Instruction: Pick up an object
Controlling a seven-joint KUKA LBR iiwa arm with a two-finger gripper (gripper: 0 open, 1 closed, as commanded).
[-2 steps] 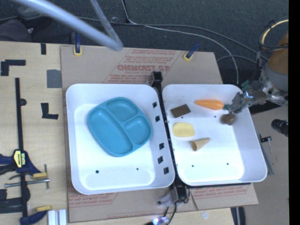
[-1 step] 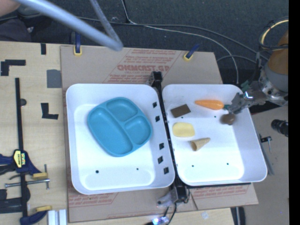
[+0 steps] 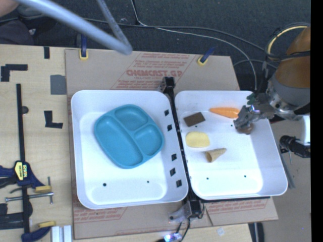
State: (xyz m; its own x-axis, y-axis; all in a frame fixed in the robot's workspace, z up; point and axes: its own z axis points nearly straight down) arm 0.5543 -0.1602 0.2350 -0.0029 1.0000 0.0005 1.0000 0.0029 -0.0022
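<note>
Gripper [image 3: 246, 121] is hovering low at the right bin's [image 3: 267, 185] upper right, jaw state I cannot tell, with the carrot [image 3: 224, 112] lying just to its left, long axis running left-right, tip pointing away toward the brown block [image 3: 194, 119].

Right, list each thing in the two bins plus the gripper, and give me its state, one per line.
Blue plate: lying flat in the left bin, nothing in its sections.
Carrot: lying on its side in the right bin, beside the gripper.
Brown block: lying flat, apart from the rest.
Yellow piece: resting free.
Cone: on its side.
Gripper: low at the carrot's end.
</note>
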